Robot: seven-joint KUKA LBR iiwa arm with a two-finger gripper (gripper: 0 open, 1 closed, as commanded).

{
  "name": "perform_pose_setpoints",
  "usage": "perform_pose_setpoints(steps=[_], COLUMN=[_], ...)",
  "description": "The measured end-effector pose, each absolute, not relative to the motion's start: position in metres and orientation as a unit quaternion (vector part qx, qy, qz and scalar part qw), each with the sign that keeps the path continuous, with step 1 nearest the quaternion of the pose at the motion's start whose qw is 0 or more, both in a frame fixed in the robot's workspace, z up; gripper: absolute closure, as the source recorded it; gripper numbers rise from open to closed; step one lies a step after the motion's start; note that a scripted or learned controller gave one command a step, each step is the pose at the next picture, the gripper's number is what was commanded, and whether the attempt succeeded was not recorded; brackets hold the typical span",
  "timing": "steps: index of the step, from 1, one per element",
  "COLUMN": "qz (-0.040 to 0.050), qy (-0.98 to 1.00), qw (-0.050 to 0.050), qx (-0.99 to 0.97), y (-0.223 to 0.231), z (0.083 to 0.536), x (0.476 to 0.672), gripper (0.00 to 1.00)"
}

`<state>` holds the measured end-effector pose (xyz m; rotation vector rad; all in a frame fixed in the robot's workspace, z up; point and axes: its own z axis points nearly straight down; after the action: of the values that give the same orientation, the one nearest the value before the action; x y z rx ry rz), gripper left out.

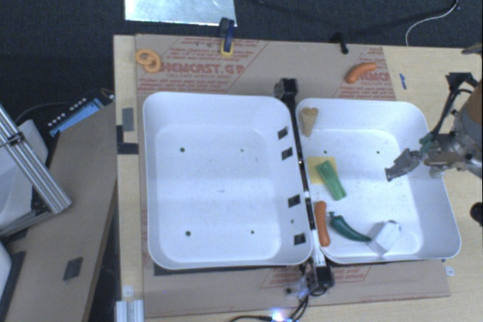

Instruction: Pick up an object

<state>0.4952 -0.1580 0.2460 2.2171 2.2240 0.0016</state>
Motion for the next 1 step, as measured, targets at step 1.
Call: perform_pose_setpoints(steps=[1], qz=[0.0015], qy=[0.709], qw=[0.002], qx=[0.705], y=[-0.1579], z=[0.2571], x=[0.4963], gripper=[1.0])
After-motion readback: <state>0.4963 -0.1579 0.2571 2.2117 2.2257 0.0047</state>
